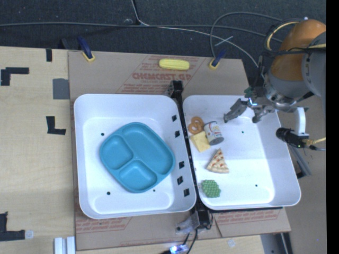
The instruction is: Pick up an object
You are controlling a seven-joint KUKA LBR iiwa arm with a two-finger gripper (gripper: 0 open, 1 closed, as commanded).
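The right bin point(265, 194) holds several small items: a pretzel point(195, 125), a small tin can point(213, 133), a yellow cheese piece point(199, 141), a pizza slice point(217, 162) and a green broccoli piece point(211, 188). My gripper point(247, 112) hangs above the bin's upper right part, to the right of the can and apart from it. Its two dark fingers are spread open with nothing between them.
The left bin point(87, 142) holds a blue divided plate point(136, 156). A yellow banana-shaped toy point(174, 64) lies on the cardboard behind the bins. Cables run across the dark backdrop. Black clips line the divider between the bins.
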